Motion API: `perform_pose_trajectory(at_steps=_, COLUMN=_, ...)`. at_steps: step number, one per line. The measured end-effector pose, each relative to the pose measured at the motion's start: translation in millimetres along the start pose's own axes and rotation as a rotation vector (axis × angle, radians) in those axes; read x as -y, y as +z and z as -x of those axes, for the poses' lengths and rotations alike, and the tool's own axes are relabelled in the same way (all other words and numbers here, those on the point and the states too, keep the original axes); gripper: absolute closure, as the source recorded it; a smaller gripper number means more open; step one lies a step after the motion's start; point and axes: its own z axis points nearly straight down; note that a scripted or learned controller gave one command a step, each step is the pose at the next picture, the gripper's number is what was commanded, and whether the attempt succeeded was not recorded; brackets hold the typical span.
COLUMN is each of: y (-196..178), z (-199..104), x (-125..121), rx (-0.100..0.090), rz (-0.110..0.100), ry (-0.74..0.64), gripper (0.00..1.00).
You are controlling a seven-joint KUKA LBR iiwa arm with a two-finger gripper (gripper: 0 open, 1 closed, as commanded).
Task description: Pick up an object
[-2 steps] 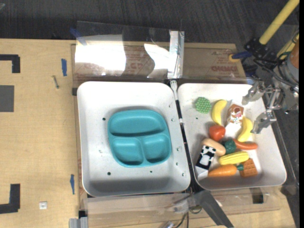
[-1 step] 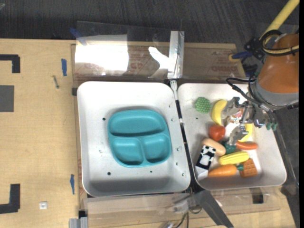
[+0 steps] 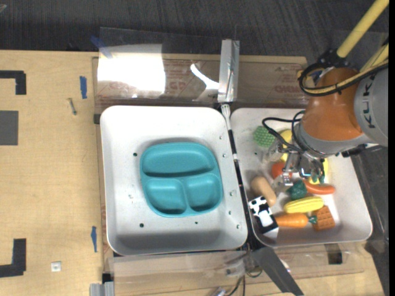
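- over the right bin [image 3: 361, 217], from the fixed overhead view: hand [image 3: 290, 176] hanging low among the toy food, grey arm and orange band above it, reaching in from the right.
- cannot tell whether spread or closed: metal parts blur into the clutter beneath, and nothing clearly sits held.
- just below and right of the hand: yellow corn-like piece [image 3: 305, 203], long axis running roughly left to right, slightly tilted up at its right end.
- under that, touching or nearly so: orange carrot [image 3: 293, 221], also lying left to right, with a checkered orange block [image 3: 324, 217] at its right end.
- left of the hand, just beside it: tan bread-like roll [image 3: 264, 190], long axis slanting from upper left to lower right.
- farther down-left, by the bin's edge: black and white piece [image 3: 262, 213].
- up-left of the hand, apart from it: green knobbly piece [image 3: 265, 136].
- likely closest candidates: the roll to the left and the corn just below; a grasp across either long axis would suit best, judged from how they lie.
- well apart in the left bin [image 3: 117, 134]: teal divided tray [image 3: 181, 177], away from the hand's reach for now.
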Motion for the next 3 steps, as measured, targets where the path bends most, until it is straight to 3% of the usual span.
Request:
perform_pose_trajectory(at_steps=1, y=1.7, z=47.6, x=32.9, rx=-0.002, rz=0.0, ry=0.103, gripper=0.0)
perform_pose_trajectory(at_steps=2, y=1.2, z=21.1, x=34.2, rx=-0.005, rz=0.0, ry=0.247, gripper=0.0)
perform_pose_trajectory(at_steps=3, y=0.1, z=-1.1, x=2.9, rx=-0.001, rz=-0.001, ry=0.482, gripper=0.0)
